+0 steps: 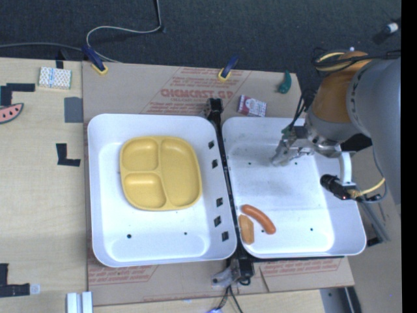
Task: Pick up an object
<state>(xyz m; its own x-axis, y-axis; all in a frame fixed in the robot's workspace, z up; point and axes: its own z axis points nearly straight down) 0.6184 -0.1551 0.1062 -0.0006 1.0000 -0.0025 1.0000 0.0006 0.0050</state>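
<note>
Grey gripper (285, 154): over upper right bin (339, 240), jaw state cannot be told, nothing seen held. Hot dog (259, 218) and bun (245, 229): lower-left of gripper, well apart. Step: approach. Next: travel, descend, grasp.

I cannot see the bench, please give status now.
Hand over right bin, nothing seen between fingers. Sausage lies near front-left corner, apart from hand. Nothing between them.

A red-orange hot dog (259, 218) lies flat and slanted near the front of the right bin (339, 240). A small tan bun (246, 229) lies just beside it, by the bin's left wall.
</note>
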